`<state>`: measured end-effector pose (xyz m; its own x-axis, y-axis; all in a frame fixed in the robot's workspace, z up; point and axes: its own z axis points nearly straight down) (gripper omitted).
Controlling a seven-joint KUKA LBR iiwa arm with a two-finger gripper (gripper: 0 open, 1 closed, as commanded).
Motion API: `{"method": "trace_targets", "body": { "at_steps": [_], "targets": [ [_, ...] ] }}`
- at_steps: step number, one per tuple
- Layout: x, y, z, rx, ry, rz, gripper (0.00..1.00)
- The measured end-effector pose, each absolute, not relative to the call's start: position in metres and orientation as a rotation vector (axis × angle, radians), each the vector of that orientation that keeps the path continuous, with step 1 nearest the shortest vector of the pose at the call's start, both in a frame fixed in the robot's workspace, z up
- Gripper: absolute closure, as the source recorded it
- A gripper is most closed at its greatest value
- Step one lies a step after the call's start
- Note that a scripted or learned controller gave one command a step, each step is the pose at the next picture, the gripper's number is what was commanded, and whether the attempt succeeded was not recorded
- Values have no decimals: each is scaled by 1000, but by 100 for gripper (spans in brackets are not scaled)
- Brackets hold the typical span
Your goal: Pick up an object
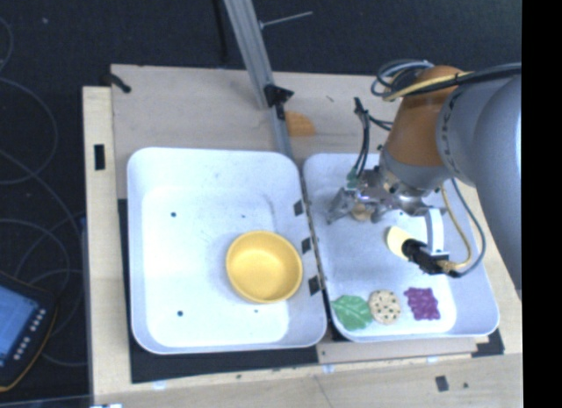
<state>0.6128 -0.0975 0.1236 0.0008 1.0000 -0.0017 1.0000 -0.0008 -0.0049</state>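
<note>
The gripper (358, 209) hangs low in the right bin (474, 310), though I cannot tell how its jaws stand (too dark there). Well beyond it lie a green leaf (352, 311), cookie (384, 306) and purple grapes (423, 303); a yellow piece (398, 239) lies nearer.

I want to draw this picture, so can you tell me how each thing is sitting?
Yellow bowl: upright in the left bin, open side up.
Green leaf piece: flat in the right bin.
Cookie: flat, between the leaf and the purple piece.
Purple piece: flat.
Gripper: low over the right bin.
</note>
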Motion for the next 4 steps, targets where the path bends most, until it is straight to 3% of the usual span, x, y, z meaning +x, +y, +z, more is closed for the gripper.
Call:
{"method": "trace_targets", "body": {
  "at_steps": [1, 2, 4],
  "targets": [
    [613, -99, 100, -2225, -2219, 5, 0],
    [614, -100, 112, -2234, -2214, -3, 100],
    [620, -101, 232, -2223, -2229, -8, 100]
  ]
}}
